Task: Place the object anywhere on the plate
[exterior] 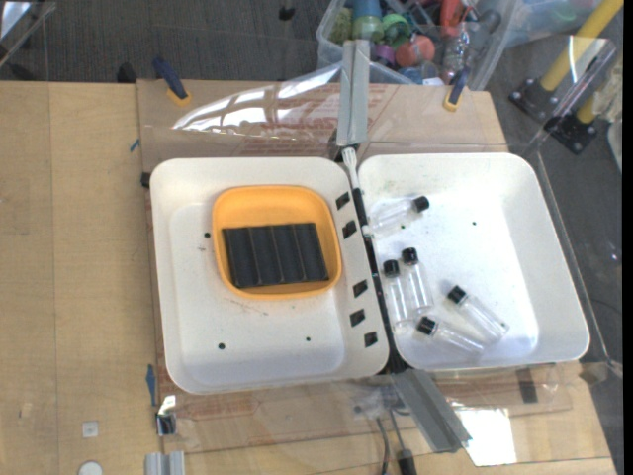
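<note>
An orange plate (269, 199) with rounded corners lies in the left white bin (188, 295). A black ridged rectangular block (275, 255) rests flat on the plate and covers most of its middle. In the right white bin (534, 216) lie several clear vials with black caps. One vial (399, 212) is near the divider at the back. Two vials (407, 287) lie side by side in the middle. Two more vials (465, 323) sit toward the front.
A row of small black clips (356, 265) runs along the ridge between the bins. A clear tub of colourful toys (425, 13) stands behind the bins. A grey metal bar (351, 92) points at the divider. Bare wooden bench (69, 265) lies to the left.
</note>
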